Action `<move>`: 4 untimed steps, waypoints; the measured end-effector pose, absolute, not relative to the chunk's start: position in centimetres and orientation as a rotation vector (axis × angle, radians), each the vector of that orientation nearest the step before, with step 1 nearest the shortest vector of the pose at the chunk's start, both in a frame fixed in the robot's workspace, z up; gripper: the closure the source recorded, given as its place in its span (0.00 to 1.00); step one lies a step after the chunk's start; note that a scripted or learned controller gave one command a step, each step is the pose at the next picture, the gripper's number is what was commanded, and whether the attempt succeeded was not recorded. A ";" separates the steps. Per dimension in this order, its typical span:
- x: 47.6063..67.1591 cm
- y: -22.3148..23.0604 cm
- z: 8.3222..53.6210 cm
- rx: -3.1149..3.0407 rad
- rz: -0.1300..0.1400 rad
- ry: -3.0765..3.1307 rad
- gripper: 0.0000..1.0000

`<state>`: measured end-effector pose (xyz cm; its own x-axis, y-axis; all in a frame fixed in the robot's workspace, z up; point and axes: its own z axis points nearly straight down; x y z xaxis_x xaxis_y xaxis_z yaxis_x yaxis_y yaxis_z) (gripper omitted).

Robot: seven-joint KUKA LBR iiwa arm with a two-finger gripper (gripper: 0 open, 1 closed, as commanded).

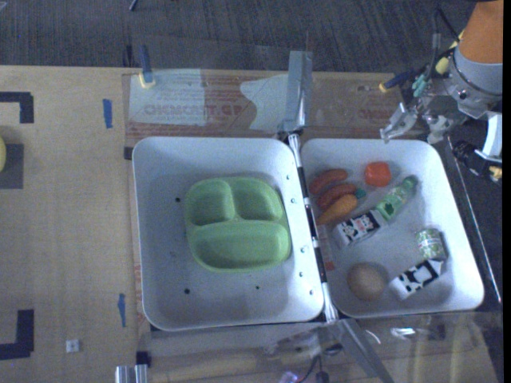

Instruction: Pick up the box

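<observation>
The bench [72, 238] of pale wood carries two shallow white bins side by side, and the left bin [160, 286] holds a green divided plate [237, 223] near its middle, with bare white floor all round it. The right bin [459, 238] is more crowded. The arm [483, 34] comes in at the upper right corner, its orange band above a grey wrist, and it hangs over the bench outside the far right corner of the right bin rather than over the bin's floor. The gripper [409, 124] points down and to the left, just above the bin's far rim; whether its fingers are spread or pressed together cannot be told here, and nothing is seen between them. Of the task's things, a black-and-white box [356, 228] lies tilted near the bin's centre, well apart from the gripper and nearer the camera, touching the green bottle [396, 199] that slants up to its right. A second black-and-white box [417, 278] lies near the bin's near right corner, with open floor to its right. Beside it to the left sits a brown round object [366, 281]. Three orange-red sausage shapes [334, 193] lie by the dividing wall, an orange-red block [378, 173] sits near the far rim, and a small patterned roll [430, 242] lies above the second box.
</observation>
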<state>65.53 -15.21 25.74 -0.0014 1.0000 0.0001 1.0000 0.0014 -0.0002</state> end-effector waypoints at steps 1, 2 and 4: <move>62.0 -17.9 15.7 -1.937 0.000 -2.473 0.00; 65.3 -17.8 9.3 -1.837 -0.003 -2.555 0.00; 66.3 -15.8 9.2 -2.053 -0.002 -2.382 0.00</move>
